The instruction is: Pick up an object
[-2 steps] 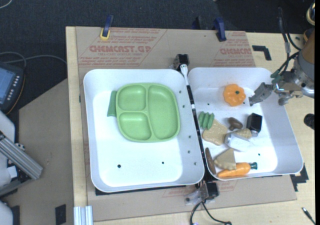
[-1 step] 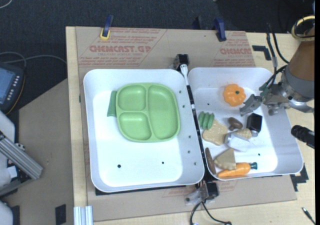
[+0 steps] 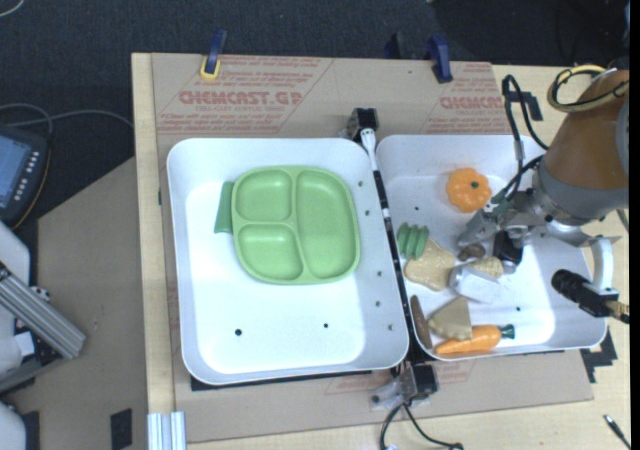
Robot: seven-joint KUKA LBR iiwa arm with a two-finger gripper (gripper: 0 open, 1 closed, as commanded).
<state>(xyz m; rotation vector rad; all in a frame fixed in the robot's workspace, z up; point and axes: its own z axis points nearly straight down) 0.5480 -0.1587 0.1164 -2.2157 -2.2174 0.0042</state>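
So your arm came in from the right and was sitting low over the right bin, with the gripper down in the clutter near the bin's middle. Honestly I couldn't tell whether the claw was released or clenched, since the metal bits blur into the stuff under it, and I couldn't see anything clearly pinched in it either.

Taking the right bin as the landmark, here's what you had in it. The little orange pumpkin sat toward the bin's far side, just up and left of the gripper and close to it. A green ridged piece lay by the bin's left wall. Just beside that, toward the middle, was a tan bread-looking slice. A pale whitish item lay right under the gripper, too blurry to name. In the bin's near corner a tan wedge sat touching a carrot, which lay along the near wall.

Left of the right bin, touching it along the divider, you had the left bin holding a green divided plate, flat, three compartments, nothing in them.
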